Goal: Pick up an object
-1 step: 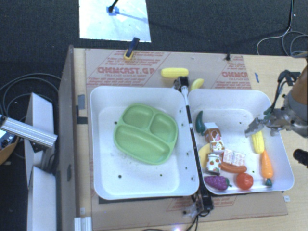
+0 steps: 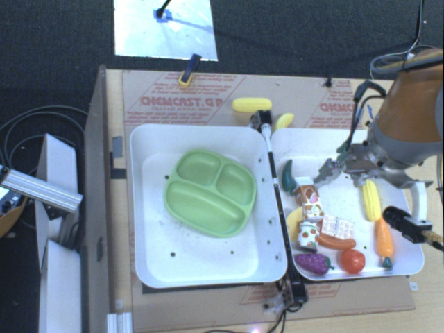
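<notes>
Left bin (image 2: 149,255): holds green divided plate (image 2: 210,192); not the target area.
Right bin (image 2: 413,259): toy food cluster.
Gripper (image 2: 338,166): fingers spread, holding nothing.
Likely target: snack box (image 2: 310,201), just below-left of gripper, long axis roughly up-down.
Corn cob (image 2: 371,199): below-right, upright axis.

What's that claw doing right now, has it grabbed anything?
Gripper: open, holding nothing, above the right bin near the corn.
</notes>
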`<action>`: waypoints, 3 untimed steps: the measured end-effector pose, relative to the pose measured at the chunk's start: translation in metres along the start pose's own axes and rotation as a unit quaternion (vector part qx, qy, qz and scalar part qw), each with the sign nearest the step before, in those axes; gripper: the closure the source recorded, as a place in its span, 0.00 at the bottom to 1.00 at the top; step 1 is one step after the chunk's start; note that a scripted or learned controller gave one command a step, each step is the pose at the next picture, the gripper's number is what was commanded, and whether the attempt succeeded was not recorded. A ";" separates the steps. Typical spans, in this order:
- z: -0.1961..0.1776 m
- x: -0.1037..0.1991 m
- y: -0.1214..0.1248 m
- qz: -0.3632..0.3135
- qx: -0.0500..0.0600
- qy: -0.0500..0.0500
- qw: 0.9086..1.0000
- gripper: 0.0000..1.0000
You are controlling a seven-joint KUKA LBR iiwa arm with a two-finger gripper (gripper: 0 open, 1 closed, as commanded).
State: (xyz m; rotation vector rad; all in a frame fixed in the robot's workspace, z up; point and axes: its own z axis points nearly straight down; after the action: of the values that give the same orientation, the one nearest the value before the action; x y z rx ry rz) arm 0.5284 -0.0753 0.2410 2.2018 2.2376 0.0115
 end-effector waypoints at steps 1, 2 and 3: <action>0.060 -0.002 -0.006 0.007 0.005 -0.001 1.000 0.00; 0.114 -0.012 -0.019 0.008 0.006 -0.002 1.000 0.00; 0.154 -0.022 -0.021 0.009 -0.002 -0.004 1.000 0.00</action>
State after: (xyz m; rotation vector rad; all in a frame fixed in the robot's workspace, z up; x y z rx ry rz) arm 0.5086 -0.0967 0.0872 2.2149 2.2125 0.0082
